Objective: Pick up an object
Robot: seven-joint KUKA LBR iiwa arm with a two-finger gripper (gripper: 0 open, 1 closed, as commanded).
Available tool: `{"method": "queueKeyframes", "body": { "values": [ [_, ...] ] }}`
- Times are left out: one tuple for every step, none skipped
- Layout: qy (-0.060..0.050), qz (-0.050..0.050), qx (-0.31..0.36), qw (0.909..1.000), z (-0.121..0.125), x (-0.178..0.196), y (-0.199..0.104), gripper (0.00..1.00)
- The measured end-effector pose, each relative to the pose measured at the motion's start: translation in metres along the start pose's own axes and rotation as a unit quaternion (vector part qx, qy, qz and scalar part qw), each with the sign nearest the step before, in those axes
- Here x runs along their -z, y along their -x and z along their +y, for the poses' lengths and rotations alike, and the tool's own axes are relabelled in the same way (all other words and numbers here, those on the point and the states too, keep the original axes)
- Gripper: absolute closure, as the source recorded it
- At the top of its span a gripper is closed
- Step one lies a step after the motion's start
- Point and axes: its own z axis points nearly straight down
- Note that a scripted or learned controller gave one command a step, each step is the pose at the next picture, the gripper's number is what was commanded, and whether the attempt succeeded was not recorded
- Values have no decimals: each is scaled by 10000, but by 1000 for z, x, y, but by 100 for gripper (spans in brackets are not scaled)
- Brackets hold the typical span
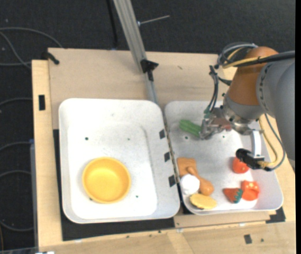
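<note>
Reaching in over the right bin, the arm places its gripper low in that bin's upper part. Finger state: cannot be determined; the fingertips are small and dark against the wrist hardware. A green vegetable lies just beside the fingertips, on the side toward the left bin, with its near end touching or nearly touching them. Whether it sits between the fingers cannot be determined.

Other contents, located from the fingers:
- Toward the bin's near edge and slightly toward the divider: an orange piece, a white ball, a brown piece and a yellow slice, clustered together.
- Toward the near edge on the arm's side: a red tomato-like item and a red item with a green part.
- Well apart, across the divider: a yellow bowl upright in the left bin.
</note>
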Motion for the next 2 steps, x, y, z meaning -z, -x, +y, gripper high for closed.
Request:
{"method": "queueKeyframes", "body": {
  "values": [
    [13,4,20,10000,1,44,4,100],
    [16,2,39,10000,3,88,7,100]
  ]
}}
